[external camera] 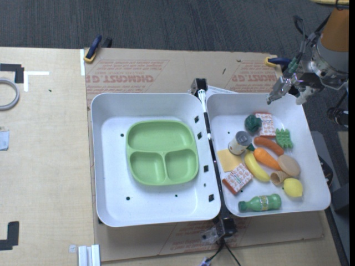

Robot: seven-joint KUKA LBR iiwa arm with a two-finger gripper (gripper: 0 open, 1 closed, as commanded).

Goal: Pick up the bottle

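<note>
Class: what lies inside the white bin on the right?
The right bin holds the green bottle, a banana, a carrot, a lemon and other toy foods. Anything underneath them is hidden.

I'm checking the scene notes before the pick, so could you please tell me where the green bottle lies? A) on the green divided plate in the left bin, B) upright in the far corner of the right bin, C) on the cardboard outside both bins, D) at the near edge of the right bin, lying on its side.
D: the green bottle lies on its side along the near wall of the right bin, just below the lemon.
</note>
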